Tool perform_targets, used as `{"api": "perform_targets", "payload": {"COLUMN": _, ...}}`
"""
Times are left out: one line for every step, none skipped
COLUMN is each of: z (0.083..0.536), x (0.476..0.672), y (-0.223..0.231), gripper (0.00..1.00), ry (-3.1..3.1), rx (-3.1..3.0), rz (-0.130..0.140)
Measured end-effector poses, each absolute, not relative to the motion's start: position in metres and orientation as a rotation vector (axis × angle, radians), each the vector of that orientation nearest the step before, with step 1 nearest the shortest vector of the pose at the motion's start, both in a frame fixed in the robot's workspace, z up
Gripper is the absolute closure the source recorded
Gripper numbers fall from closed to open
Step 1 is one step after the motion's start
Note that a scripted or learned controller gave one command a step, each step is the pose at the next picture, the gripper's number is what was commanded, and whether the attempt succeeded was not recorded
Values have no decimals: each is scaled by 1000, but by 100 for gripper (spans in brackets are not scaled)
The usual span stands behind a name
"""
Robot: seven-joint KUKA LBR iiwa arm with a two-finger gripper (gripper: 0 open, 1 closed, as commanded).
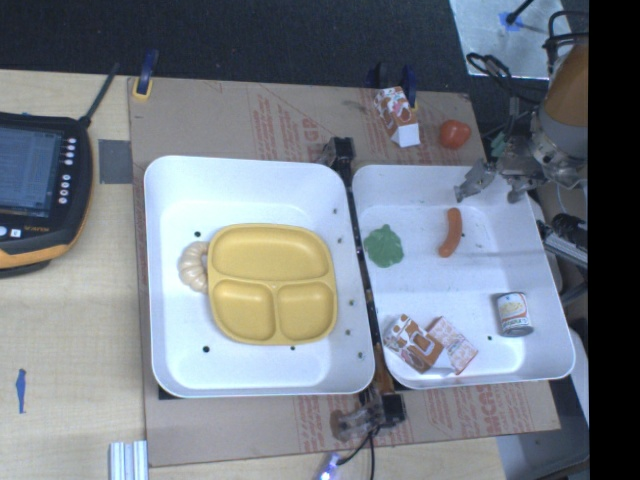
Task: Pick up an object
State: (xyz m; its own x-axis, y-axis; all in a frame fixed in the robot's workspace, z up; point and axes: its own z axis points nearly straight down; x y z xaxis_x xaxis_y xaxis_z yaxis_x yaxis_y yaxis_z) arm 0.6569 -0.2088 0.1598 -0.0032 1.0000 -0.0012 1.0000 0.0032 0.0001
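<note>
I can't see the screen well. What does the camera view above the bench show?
A grey robot arm reaches in from the right, its gripper over the far edge of the right bin, which holds a hot dog, green lump, small can and two packets. The left bin holds a yellow divided tray.
</note>
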Motion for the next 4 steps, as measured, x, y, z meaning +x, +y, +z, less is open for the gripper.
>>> {"api": "perform_targets", "payload": {"z": 91, "x": 656, "y": -174, "gripper": 0, "ry": 2230, "rx": 2217, "rz": -6}}
{"api": "perform_targets", "payload": {"z": 142, "x": 657, "y": -212, "gripper": 0, "ry": 2225, "rx": 2218, "rz": -2}}
{"api": "perform_targets", "payload": {"z": 103, "x": 656, "y": -180, "gripper": 0, "ry": 2230, "rx": 2217, "rz": -6}}
{"api": "perform_targets", "payload": {"z": 92, "x": 647, "y": -199, "gripper": 0, "ry": 2228, "rx": 2220, "rz": -6}}
